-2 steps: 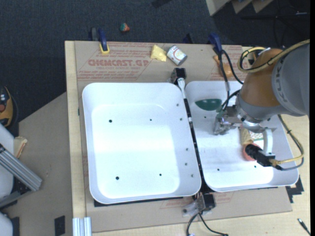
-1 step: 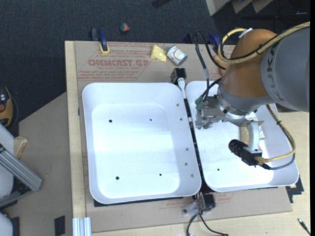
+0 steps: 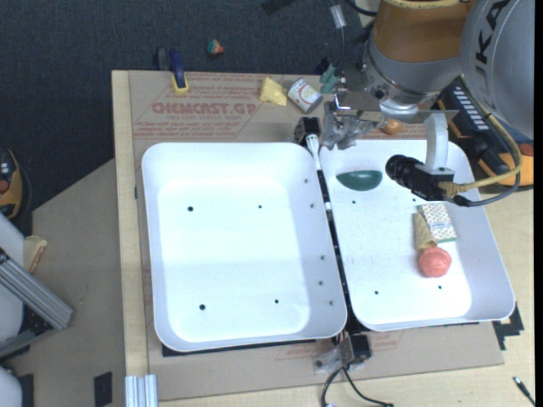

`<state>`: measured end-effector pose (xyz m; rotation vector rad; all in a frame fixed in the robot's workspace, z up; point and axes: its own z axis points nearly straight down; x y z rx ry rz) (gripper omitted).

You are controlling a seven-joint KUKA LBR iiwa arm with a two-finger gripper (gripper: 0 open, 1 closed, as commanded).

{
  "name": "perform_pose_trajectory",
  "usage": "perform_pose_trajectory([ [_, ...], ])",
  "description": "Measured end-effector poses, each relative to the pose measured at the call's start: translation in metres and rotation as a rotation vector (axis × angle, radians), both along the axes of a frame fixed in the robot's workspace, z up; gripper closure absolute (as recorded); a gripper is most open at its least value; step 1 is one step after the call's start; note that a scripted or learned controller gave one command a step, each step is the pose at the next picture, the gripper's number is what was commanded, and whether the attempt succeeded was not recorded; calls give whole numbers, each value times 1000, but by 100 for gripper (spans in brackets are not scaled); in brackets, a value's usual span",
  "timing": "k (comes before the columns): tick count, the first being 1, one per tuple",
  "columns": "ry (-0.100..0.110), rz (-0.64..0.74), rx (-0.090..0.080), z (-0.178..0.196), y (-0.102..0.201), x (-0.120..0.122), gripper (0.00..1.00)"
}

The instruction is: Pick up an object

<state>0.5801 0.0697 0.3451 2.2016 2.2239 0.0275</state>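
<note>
Two shallow white plastic bins are sitting side by side on the bench. The left bin (image 3: 170, 227) has nothing lying in it. All the things to pick are lying in the right bin (image 3: 484, 270), so the big grey arm with the orange band (image 3: 424, 24) is reaching in over that one.

A dark green bowl-shaped piece (image 3: 360, 179) is lying near the far edge of the right bin, close to the wall between the two bins. A small box with a checked pattern (image 3: 434, 225) is lying near the right edge. A round pink ball (image 3: 434, 262) is touching the near end of that box.

The gripper (image 3: 339, 130) is hanging over the far left corner of the right bin, just beyond the green piece. It is not holding anything. I cannot tell how far open it is.
</note>
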Motion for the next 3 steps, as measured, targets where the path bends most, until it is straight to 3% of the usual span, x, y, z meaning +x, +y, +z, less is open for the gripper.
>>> perform_pose_trajectory([
  [1, 33, -3, -3, -84, 59, -76, 100],
  [2, 8, -4, 1, 21, 118, -41, 100],
  [3, 15, -14, -3, 64, 67, -68, 100],
])
